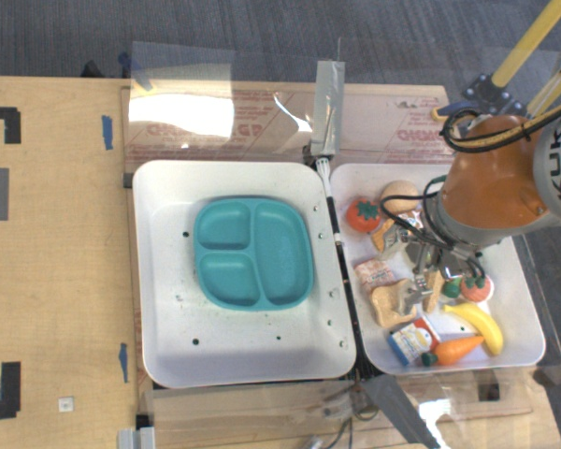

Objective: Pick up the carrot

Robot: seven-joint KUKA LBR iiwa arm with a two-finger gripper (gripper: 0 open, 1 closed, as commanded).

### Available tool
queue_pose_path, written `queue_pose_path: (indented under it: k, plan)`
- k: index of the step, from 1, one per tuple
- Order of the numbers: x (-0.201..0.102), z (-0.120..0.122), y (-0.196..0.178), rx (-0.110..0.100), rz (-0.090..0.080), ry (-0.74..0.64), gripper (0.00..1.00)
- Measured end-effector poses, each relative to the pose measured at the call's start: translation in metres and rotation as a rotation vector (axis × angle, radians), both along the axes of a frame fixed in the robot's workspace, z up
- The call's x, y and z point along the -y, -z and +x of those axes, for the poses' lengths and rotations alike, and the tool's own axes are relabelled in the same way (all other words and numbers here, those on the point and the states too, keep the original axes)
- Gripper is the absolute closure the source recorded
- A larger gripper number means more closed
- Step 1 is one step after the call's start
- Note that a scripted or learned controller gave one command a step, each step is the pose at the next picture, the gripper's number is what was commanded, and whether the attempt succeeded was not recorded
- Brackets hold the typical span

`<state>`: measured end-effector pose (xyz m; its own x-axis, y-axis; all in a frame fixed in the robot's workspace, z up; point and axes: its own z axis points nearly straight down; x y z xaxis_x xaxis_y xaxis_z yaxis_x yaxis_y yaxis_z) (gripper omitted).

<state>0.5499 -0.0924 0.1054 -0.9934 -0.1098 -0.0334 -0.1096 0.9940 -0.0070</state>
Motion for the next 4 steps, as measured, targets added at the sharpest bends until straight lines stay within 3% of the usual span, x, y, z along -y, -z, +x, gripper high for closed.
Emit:
queue_pose_path:
  k: [1,2,3,4]
  plan:
    - [0.000,0.062,0.002,-0.004,0.006,0.202,0.00]
    - [0.004,0.110,0.003,-0.013,0.009,0.249,0.00]
    - [0.005,0.116,0.003,-0.035,0.012,0.441,0.00]
    - [0.014,0.053,0.002,0.011,0.013,0.356,0.00]
